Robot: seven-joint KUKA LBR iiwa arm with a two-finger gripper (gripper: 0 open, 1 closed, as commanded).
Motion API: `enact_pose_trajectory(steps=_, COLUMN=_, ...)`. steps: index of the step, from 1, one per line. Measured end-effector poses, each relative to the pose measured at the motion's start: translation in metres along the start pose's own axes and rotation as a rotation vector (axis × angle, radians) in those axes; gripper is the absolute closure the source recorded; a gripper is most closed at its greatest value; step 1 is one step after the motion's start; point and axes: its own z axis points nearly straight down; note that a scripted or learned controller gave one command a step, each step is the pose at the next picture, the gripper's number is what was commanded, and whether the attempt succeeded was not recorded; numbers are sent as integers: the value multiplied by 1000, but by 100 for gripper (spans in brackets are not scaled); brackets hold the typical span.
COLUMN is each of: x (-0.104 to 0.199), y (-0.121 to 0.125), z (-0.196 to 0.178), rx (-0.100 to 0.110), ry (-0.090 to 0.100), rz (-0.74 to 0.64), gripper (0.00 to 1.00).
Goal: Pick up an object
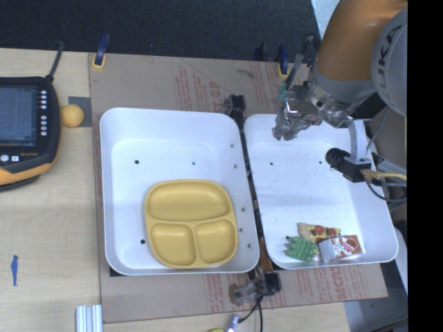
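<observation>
On the bench sit two shallow white bins side by side. The left bin [124,137] holds one thing, a yellow divided tray [191,223] with three compartments, lying toward its near side. The right bin [304,185] holds three small items bunched at its near edge: one green leafy toy [300,249], one pizza slice toy [318,231] just behind it, and one red-and-white packet [342,247] beside them, the three touching or nearly so. The gripper [286,131] hangs over the far left corner of the right bin, well apart from those items; nothing shows between its fingers, and their spacing cannot be made out. One pendant [24,131] lies left of the bins, with one yellow ball [72,115] beside it.
</observation>
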Motion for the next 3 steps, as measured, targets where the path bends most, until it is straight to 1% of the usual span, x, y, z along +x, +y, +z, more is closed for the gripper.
enact_pose_trajectory(steps=1, x=-28, y=32, z=55, rx=4, ry=-3, rz=0, gripper=100)
enact_pose_trajectory(steps=2, x=25, y=29, z=27, rx=1, ry=0, rz=-1, gripper=100)
enact_pose_trajectory(steps=3, x=-40, y=28, z=39, rx=3, ry=-1, rz=2, gripper=100)
